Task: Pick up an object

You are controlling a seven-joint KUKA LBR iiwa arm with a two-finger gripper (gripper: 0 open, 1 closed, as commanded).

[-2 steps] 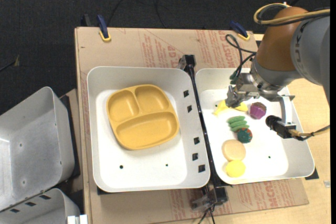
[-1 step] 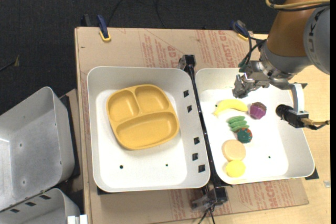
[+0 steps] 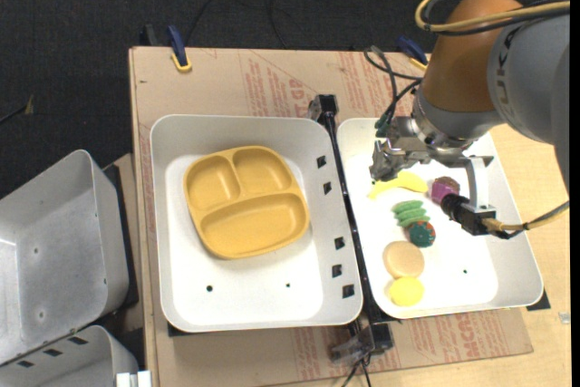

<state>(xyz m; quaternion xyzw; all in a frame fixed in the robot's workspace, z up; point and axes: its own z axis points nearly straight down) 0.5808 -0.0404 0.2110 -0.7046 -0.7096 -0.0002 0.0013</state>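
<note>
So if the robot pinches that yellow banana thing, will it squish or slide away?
The banana looks like a small glossy toy, so it is probably stiff rather than squishy. Its curved, narrow shape lying flat on the smooth white bin suggests it could spin or slide if nudged off-centre. It looks light for its size, so the gripper right above it might knock it easily.

The gripper (image 3: 388,163) hangs just above a yellow banana (image 3: 399,186) in the right bin (image 3: 507,272).
</note>
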